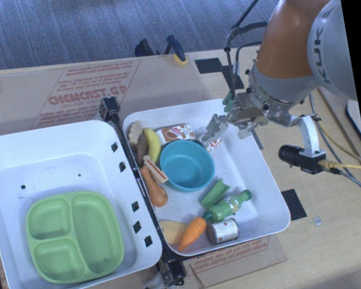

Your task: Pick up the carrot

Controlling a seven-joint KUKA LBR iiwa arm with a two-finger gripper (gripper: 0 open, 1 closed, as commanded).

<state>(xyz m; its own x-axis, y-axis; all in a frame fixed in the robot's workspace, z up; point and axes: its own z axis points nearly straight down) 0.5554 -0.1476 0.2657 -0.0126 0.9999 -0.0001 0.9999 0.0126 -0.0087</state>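
Step in hand: approach. The carrot was not yet taken; the gripper hung at the upper right of the right bin, well apart from it. The next move, by judgement, called for a traverse toward the bin's near edge and a descent onto the carrot, clear of the can just beside it.

Left shallow white plastic bin: one pale green plastic plate with three compartments, lying flat in the near half; nothing was seen in its compartments.

Right shallow white plastic bin, left to right:
- brown oblong item, too blurred to name, and a yellow banana, at the far left wall
- orange elongated piece along the left wall, below the banana
- pale yellow wedge, near left corner
- small orange tapered carrot, near the front edge, touching the wedge and lying just beside the can
- round blue plastic bowl, upright, centre
- red-and-white packet, beyond the bowl
- green chunky piece and a green bottle lying on its side
- short silver can, front edge

Two-finger metal gripper: over the bin beside the bowl's far rim; whether its jaws stood open or closed could not be told, and nothing was seen between them
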